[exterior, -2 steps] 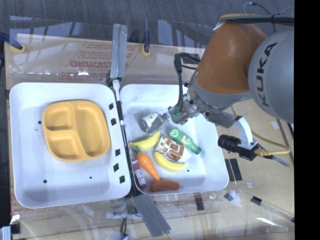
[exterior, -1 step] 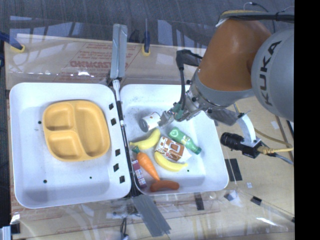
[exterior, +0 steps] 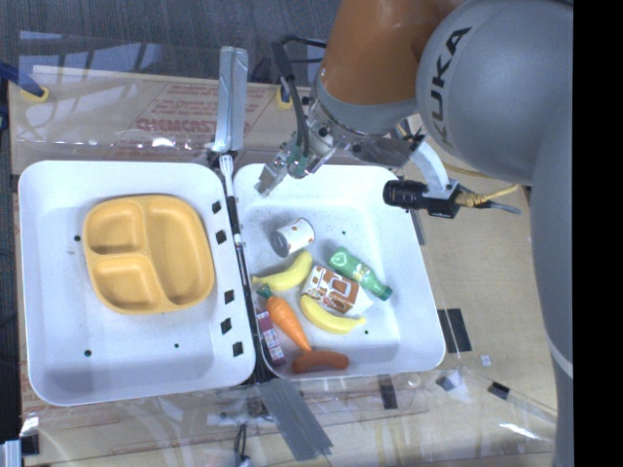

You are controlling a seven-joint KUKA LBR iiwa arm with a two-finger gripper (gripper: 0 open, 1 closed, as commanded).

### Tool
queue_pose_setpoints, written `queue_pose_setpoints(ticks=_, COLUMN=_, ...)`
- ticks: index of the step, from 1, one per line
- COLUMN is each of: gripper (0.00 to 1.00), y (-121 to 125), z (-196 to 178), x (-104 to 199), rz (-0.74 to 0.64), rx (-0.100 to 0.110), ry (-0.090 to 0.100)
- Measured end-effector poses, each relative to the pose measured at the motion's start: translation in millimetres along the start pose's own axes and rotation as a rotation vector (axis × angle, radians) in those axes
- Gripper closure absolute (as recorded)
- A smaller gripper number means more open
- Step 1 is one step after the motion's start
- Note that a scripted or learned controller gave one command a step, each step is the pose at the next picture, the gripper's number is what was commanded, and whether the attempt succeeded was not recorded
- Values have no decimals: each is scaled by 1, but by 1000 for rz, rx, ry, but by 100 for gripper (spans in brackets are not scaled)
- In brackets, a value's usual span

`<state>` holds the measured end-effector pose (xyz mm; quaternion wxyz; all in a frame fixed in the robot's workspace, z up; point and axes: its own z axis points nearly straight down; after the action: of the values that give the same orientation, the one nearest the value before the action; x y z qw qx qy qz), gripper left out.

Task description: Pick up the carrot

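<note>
Carrot (exterior: 288, 323) near bin's left wall (exterior: 245, 261); claw (exterior: 274, 175) above far rim.

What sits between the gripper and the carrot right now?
The gripper hangs over the right bin's far left corner. The carrot lies near the front left. On the line between them sit a small white cup and a banana, which touches the carrot's top. From above, nothing covers the carrot.

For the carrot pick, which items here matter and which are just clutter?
Job:
carrot
claw
right bin

Lying about:
two bananas
sausage
green bottle
small white cup
yellow divided plate
left bin
</note>
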<state>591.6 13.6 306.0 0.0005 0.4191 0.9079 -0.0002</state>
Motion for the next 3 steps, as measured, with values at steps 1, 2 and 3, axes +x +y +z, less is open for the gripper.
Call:
queue_pose_setpoints(ticks=1, gripper=100, y=-3, z=115, x=49, rz=-281, rx=2, ry=3)
queue_pose_setpoints(ticks=2, gripper=100, y=47, z=93, x=49, rz=-497, rx=-2, ry=-1)
queue_pose_setpoints(ticks=3, gripper=100, y=84, z=41, x=21, rz=-752, rx=-3, ry=-3)
